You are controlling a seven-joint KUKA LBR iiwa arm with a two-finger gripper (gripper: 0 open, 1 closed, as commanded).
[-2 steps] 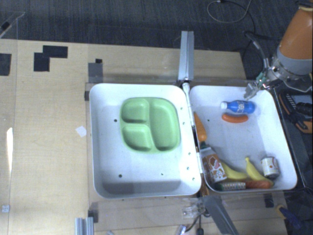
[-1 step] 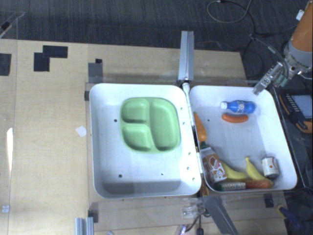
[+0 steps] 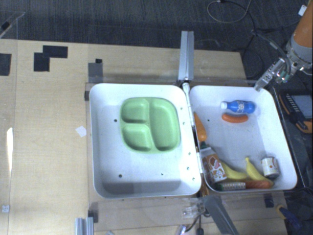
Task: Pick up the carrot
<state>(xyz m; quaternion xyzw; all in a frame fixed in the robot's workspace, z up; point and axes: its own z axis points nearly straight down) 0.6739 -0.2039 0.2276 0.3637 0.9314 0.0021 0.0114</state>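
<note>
The carrot [image 3: 199, 127] is a slim orange piece lying along the left wall of the right bin [image 3: 279, 131], with its length running front to back. My gripper [image 3: 268, 77] hangs over the far right corner of that bin, at the end of the grey arm with its orange band [image 3: 303, 31]. It is well to the right of the carrot and further back, apart from it, with the blue bottle lying between the two.
A blue bottle [image 3: 238, 106] and a red-orange sausage [image 3: 235, 118] lie at the back of the right bin. A carton [image 3: 213, 167], bananas [image 3: 239, 171], a small can [image 3: 270, 167] and a red-orange item [image 3: 259, 183] crowd its front. A green divided plate [image 3: 149, 124] sits in the left bin [image 3: 105, 146].
</note>
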